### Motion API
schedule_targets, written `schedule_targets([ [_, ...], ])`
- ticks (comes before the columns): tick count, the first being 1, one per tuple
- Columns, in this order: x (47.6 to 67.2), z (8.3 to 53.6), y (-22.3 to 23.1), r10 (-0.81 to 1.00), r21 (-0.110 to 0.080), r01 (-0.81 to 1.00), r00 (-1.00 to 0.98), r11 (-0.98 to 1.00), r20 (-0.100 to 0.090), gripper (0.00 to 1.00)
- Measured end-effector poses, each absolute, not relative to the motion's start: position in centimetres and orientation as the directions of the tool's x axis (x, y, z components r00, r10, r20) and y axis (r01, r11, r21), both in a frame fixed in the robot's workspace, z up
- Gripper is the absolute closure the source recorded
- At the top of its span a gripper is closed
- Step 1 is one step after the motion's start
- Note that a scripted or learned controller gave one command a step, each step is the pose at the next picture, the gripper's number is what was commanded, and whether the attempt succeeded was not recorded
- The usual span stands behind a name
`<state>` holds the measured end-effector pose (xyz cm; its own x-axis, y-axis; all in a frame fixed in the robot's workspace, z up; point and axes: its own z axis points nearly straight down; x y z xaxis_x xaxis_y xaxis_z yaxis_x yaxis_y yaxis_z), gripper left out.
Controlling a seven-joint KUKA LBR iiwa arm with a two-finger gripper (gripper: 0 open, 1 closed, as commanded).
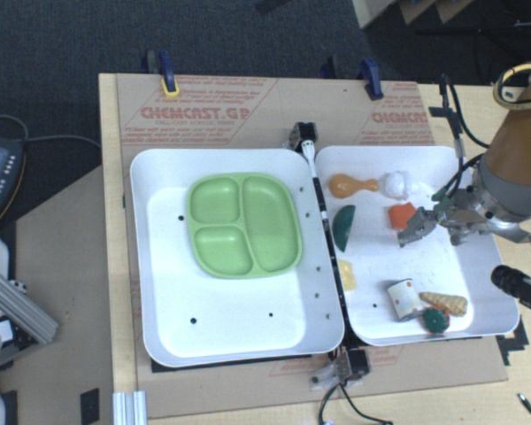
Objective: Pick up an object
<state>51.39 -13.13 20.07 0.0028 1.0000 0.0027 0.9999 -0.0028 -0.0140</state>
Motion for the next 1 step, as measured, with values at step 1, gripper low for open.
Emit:
schedule_targets([
  [1, 51.69, 20.72, -13.12, 1.000, 0.000, 1.000, 0.000, 0.000, 0.001, 0.00],
])
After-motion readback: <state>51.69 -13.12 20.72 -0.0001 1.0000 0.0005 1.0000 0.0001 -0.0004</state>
